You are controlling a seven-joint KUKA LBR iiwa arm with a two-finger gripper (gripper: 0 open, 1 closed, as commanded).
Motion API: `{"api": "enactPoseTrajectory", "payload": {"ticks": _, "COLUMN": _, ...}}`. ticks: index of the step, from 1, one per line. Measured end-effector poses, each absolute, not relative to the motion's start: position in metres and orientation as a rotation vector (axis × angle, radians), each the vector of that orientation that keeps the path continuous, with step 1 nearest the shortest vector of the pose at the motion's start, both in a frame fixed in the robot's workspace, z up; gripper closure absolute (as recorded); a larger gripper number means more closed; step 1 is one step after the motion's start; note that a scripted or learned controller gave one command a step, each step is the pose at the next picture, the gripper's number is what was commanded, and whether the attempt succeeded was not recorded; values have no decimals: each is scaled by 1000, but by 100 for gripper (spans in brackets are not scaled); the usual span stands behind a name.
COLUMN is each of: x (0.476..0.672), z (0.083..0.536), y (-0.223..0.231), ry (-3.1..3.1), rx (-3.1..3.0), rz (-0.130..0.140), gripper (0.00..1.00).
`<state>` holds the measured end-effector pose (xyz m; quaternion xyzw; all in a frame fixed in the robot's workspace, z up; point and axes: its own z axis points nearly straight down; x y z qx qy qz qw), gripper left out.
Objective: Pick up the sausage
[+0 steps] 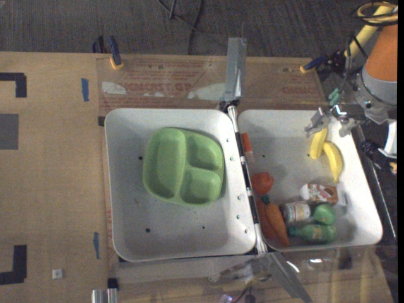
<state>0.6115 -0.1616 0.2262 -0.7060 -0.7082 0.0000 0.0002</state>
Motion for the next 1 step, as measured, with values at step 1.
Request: {"api": "enactPoseTrajectory", "payload": {"ticks": 1, "x": 553, "z": 99, "y": -98, "ry": -2180, "rx": -2263, "rz": -1, "gripper": 0}}
